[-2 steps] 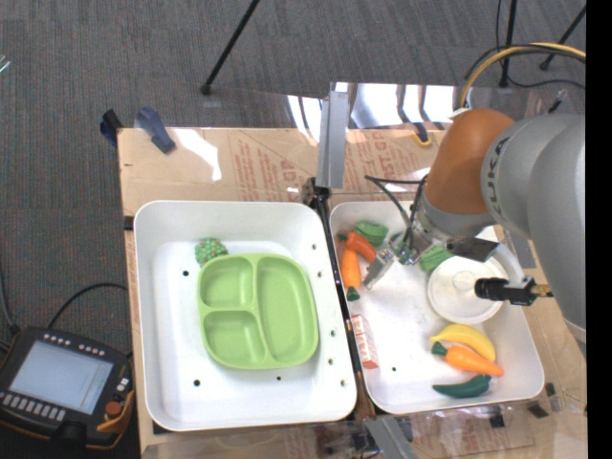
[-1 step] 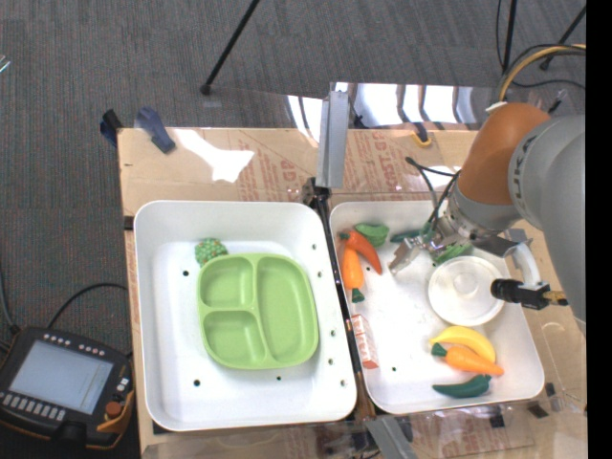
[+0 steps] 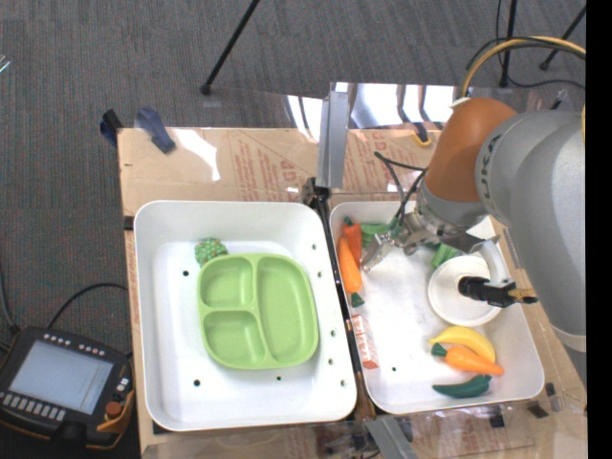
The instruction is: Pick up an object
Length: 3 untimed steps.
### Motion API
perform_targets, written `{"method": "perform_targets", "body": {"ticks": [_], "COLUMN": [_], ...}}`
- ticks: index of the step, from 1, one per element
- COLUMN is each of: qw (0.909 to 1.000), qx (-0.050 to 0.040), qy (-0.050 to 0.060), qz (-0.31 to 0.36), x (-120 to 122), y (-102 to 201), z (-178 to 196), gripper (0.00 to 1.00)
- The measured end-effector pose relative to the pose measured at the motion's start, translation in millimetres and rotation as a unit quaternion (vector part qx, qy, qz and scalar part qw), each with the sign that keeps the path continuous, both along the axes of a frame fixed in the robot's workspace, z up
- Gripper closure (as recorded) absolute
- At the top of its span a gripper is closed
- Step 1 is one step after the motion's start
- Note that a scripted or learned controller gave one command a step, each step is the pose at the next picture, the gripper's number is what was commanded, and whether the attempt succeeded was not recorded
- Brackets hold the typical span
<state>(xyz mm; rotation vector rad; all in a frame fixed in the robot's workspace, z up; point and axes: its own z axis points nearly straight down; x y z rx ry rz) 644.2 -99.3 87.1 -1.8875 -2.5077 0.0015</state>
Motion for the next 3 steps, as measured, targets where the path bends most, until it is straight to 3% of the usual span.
{"method": "perform_targets", "body": {"ticks": [1,2,3], "qw": [0.9955,0.9897,0.9804], "qx": [-0.0005,0.0008,-0.0001], "qy": [0.0,0.0,0.0], "qz": [-0.095,-0.143,-0.197], "x": [-0.8,-38.6,-1.0], "y": [11.2,-68.1,-5.9], "z": [-0.2,0.5,-0.1], "gripper": [0.0,0.0,0.0]}}
